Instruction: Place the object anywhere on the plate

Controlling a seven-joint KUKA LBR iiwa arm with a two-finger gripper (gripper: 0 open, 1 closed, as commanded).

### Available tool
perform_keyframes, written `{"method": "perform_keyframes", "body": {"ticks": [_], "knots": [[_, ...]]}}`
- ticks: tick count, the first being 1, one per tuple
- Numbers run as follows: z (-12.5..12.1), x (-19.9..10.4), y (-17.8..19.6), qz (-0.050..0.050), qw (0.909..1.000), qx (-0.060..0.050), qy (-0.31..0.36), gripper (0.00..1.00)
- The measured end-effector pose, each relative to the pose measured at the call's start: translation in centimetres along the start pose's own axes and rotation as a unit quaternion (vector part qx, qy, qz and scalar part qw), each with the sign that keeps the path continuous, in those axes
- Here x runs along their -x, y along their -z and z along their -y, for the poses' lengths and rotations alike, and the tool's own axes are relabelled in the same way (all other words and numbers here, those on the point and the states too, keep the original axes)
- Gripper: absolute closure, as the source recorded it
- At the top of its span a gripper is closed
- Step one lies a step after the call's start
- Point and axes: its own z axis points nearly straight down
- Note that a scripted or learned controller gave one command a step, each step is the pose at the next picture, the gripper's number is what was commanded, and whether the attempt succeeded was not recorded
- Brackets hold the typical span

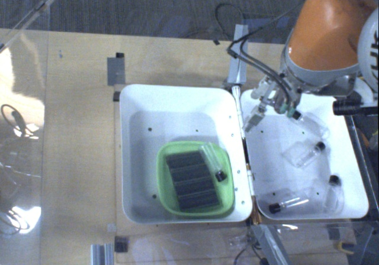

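Hovering: gripper (259, 117) above right bin (349, 199), finger state untellable | vials (289, 203) clear, light, slippery, fragile; grasp mid-body | green plate (164, 184) left of that bin.

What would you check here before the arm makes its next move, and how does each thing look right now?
1. Gripper over the right bin, where the loose clear vials lie: ok.
2. Vial between its fingers: cannot tell.
3. Vials within the right bin, such as one near the front wall: ok.
4. Green plate sits flat in the left bin: ok.
5. Room on the plate: not ok for much of it; a dark ridged block and a vial lie there.
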Motion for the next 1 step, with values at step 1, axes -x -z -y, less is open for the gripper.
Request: {"method": "perform_keyframes", "body": {"ticks": [1], "knots": [[7.99, -0.96, 13.43, -0.010, 0.9975, -0.008, 0.069, 0.00]]}}
